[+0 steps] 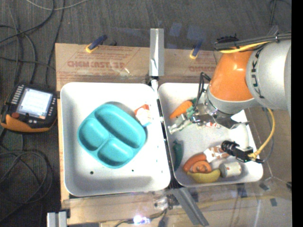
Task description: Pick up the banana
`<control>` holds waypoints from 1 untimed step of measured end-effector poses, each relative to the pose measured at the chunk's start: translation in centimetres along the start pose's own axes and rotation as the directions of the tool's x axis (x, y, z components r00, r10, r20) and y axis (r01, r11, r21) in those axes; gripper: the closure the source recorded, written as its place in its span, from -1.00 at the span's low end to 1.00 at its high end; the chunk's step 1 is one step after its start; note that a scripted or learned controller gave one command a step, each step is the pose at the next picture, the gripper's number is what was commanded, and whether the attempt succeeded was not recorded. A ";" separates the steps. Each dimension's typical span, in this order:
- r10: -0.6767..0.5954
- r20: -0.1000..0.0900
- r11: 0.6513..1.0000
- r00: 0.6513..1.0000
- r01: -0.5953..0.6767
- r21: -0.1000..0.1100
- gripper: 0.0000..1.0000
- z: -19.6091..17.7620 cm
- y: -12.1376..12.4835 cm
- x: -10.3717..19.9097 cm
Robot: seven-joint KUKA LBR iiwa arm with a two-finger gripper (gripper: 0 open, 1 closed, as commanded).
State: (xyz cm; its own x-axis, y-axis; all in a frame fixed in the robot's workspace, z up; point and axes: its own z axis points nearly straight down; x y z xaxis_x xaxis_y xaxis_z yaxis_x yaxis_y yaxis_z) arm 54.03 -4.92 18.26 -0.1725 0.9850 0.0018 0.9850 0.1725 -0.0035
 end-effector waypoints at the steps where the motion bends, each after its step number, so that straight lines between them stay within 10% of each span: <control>1: -0.446 0.000 0.895 0.895 0.446 -0.001 -1.00 0.0 -4.9 2.7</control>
State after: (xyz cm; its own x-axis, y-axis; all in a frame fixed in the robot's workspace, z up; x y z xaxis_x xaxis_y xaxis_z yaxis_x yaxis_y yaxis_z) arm 48.75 -3.14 18.29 -0.5933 0.8049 0.0030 0.8049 0.5933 -0.0015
